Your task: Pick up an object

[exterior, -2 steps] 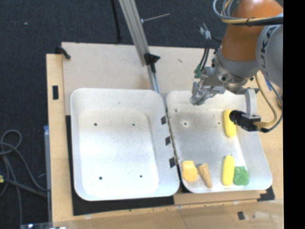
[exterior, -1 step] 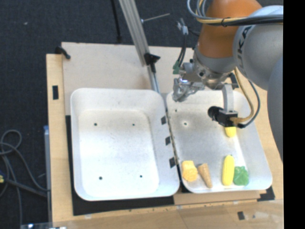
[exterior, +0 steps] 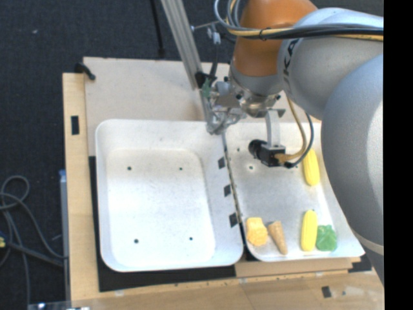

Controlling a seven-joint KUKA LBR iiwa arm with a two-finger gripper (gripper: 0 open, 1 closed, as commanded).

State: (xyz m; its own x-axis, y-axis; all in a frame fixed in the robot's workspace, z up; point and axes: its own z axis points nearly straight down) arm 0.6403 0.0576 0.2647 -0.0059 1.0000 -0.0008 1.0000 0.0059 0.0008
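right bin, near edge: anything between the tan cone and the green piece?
Yes. In the camera view a yellow corn-like piece stands between the tan cone and the green piece, close beside the green one.

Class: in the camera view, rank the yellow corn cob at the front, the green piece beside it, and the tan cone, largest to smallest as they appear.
1. yellow corn cob
2. and 3. tan cone and green piece: too alike to rank.

Grey arm, orange wrist band, looped cables.
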